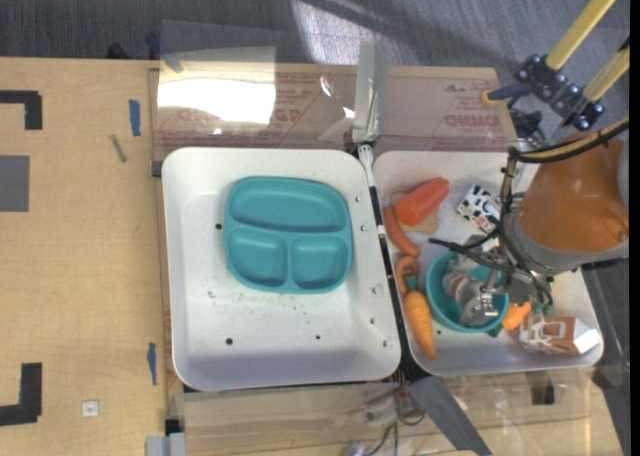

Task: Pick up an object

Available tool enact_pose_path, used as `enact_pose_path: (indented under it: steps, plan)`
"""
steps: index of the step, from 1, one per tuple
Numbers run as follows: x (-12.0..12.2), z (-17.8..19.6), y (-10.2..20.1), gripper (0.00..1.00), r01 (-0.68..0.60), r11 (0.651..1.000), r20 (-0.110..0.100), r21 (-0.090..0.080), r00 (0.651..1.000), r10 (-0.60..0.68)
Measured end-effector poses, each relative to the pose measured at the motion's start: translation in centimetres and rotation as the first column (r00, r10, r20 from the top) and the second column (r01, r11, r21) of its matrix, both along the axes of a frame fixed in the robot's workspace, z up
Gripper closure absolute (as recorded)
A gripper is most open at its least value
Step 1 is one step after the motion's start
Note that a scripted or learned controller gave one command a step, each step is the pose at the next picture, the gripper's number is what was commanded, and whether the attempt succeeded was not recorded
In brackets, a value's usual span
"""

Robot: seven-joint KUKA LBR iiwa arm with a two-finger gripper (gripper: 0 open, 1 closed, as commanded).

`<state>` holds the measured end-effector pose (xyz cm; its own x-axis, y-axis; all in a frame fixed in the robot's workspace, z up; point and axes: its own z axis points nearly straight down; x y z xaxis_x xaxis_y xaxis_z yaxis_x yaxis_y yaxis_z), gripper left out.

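Hovering pincer [487,301] inside teal bowl [452,296] | finger state unclear | carrot [421,322] touching bowl's left rim

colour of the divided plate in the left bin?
Teal. The divided plate shows clearly in the camera view, lying flat in the left bin.

A teal divided plate [289,234] lies in the left bin [190,274].

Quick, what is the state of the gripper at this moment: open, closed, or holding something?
Gripper: down inside the teal bowl in the right bin; open or closed cannot be told.
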<state>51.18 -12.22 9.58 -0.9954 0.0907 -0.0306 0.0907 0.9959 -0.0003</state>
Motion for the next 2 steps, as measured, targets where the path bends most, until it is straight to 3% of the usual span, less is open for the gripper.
enact_pose_path:
  steps: [1, 2]
  plan:
    - [-2.2, 0.0, -1.6, 0.0, 0.116, 0.993, 0.001, 0.005, 0.993, -0.116]
    - [-1.9, 1.1, -1.6, 1.0, 0.113, 0.994, 0.009, 0.004, 0.994, -0.113]
